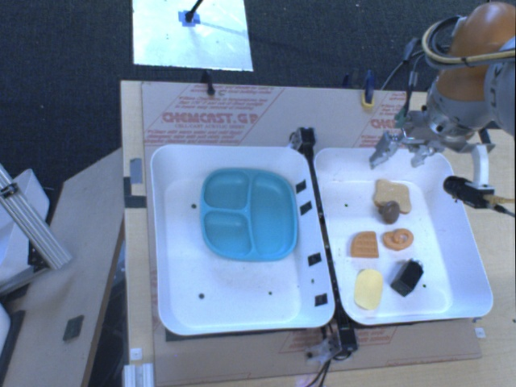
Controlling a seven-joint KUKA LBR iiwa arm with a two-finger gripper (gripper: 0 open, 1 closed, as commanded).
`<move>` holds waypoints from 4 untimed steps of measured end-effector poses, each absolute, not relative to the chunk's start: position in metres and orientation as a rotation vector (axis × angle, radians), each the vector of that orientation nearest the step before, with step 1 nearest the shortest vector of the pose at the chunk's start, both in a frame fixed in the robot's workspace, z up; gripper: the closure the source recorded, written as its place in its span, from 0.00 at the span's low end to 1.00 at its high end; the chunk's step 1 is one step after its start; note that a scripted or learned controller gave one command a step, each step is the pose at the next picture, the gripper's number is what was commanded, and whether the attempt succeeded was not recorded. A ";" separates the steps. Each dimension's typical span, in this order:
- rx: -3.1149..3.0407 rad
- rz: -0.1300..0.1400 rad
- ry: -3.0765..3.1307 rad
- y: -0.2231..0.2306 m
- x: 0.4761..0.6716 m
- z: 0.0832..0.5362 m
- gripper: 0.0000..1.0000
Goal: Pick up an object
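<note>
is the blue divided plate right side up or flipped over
Right side up. The blue plate lies flat in the left bin, and its three recessed compartments face the camera.

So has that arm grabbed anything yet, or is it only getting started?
Nothing looks picked up yet. The gripper hangs with open fingers over the far end of the right bin, nothing between them. Below it lie a tan piece with a brown lump on it, an orange waffle, a swirled orange piece, a yellow piece and a black block. Left to do: descend, close on one, lift.
</note>
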State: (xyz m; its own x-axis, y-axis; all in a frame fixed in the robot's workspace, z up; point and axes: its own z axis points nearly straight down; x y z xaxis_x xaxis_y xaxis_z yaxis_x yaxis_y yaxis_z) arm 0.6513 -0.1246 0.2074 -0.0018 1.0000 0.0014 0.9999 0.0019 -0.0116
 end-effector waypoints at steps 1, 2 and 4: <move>-2.218 -0.002 -2.227 -0.124 0.654 0.216 0.00; -2.215 0.000 -2.230 -0.124 0.663 0.171 0.00; -2.215 -0.002 -2.233 -0.122 0.666 0.085 0.00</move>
State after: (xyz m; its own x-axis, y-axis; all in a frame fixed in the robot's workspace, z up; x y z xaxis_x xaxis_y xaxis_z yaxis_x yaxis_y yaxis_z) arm 0.6655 -0.1215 0.0848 -0.0080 1.0000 -0.0013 1.0000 0.0080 0.0033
